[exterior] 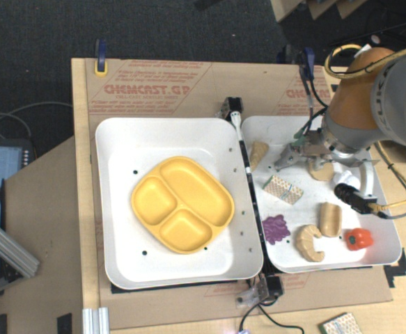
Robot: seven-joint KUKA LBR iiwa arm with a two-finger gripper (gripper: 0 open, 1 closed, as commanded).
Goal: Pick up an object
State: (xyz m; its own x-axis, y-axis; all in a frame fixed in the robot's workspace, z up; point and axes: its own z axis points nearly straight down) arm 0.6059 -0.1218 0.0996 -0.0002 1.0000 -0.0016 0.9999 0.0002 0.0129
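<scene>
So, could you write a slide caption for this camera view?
KUKA arm reaching over the right bin of small food items; yellow divided plate in the left bin.
</scene>
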